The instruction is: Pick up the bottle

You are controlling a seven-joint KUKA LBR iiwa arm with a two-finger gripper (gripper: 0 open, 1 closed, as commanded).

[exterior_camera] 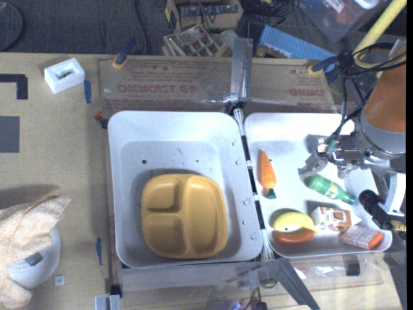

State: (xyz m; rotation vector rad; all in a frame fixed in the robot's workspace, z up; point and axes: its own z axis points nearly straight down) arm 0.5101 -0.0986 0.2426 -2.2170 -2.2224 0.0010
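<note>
Bottle (pixel 330 188) lies flat mid right bin (pixel 284 129), gripper (pixel 316 163) just above its neck.
Fingers seem open, holding nothing; closing on the rounded neck could squirt it toward the carton (pixel 332 218).

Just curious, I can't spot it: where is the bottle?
The green bottle lies in the right bin, just below the claw, above the small carton.

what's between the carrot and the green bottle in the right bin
In the camera view, the stretch between the carrot and the green bottle is bare white bin floor. The claw sits just above the bottle's near end, not in that gap.
</note>
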